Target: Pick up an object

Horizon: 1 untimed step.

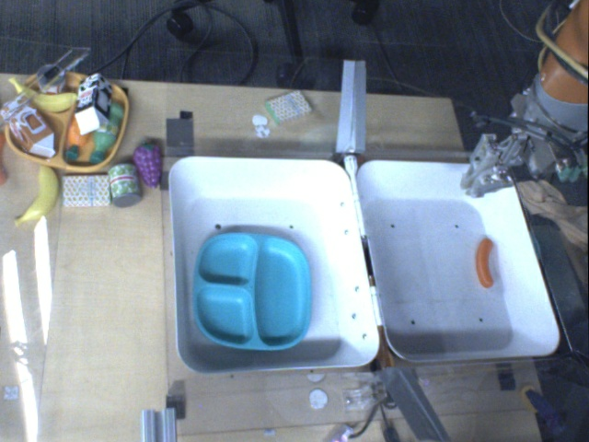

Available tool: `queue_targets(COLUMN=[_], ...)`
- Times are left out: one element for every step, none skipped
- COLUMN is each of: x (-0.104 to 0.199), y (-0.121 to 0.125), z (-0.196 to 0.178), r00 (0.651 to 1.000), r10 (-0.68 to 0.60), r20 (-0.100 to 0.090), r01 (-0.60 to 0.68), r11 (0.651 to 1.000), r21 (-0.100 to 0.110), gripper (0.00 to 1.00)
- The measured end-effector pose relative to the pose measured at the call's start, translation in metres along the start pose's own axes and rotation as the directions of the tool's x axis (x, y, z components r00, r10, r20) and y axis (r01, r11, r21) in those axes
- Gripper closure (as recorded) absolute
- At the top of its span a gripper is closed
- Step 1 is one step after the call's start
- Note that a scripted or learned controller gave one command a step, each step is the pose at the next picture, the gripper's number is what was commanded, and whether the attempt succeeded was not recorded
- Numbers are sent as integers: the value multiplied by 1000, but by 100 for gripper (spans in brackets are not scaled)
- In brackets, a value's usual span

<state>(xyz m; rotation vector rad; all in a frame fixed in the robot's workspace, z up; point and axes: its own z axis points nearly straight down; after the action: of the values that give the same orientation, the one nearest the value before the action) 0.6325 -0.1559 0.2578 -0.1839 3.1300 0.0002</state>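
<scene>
One orange sausage (484,263) lies at three o'clock in your right bin (442,339); your gripper (482,168) hovers at one o'clock above it, grip state unclear.

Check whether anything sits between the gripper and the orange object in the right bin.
Nothing visible does. The gripper hangs over the right bin's back edge, and only bare white floor separates it from the orange object.

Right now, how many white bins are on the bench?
2. The left bin holds a blue divided plate; the right bin holds a small orange sausage.
</scene>
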Motion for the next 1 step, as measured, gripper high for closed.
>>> queue_targets(x=[134], y=[-21], z=[162], r00=[970], r10=[-245], r20=[5], r01=[245], r11=[970], r21=[4], gripper=[100])
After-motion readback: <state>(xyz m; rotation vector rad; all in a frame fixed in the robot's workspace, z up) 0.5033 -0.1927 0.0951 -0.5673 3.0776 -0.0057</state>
